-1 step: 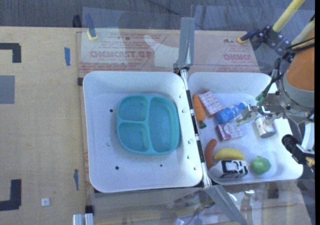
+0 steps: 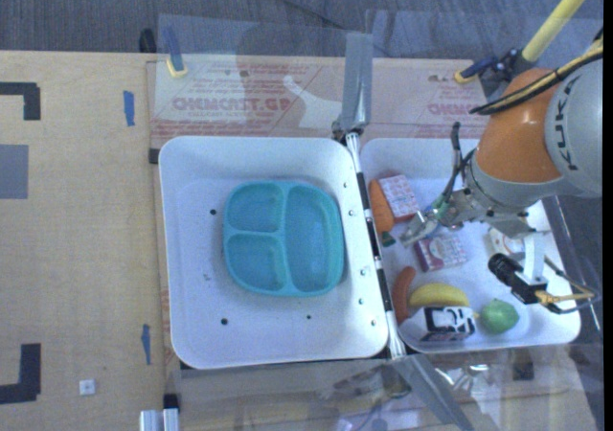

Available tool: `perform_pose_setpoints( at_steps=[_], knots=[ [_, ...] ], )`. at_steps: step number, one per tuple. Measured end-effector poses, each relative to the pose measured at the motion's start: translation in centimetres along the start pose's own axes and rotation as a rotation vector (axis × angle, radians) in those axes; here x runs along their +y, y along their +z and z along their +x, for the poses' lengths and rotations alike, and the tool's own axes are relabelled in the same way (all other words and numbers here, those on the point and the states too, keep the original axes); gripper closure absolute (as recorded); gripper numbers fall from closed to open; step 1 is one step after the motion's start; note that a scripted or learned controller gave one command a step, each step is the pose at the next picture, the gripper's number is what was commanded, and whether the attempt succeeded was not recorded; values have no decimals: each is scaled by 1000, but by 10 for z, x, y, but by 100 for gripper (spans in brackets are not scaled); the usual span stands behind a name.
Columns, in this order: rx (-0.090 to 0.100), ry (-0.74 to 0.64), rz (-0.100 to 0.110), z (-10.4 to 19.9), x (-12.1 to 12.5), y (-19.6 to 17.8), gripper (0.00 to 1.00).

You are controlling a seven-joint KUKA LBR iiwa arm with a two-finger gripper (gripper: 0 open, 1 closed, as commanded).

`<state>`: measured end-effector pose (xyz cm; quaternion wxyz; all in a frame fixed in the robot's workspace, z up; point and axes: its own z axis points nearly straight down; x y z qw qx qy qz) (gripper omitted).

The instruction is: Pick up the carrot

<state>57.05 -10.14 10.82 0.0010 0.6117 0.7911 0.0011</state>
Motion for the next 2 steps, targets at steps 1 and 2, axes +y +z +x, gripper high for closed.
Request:
perform_pose_setpoints(
  at_steps=[1,2],
  knots=[
    [-2,9,-3,-5,-1,-10,100],
    [0,333,2,38,-19,-76,100]
  ],
)
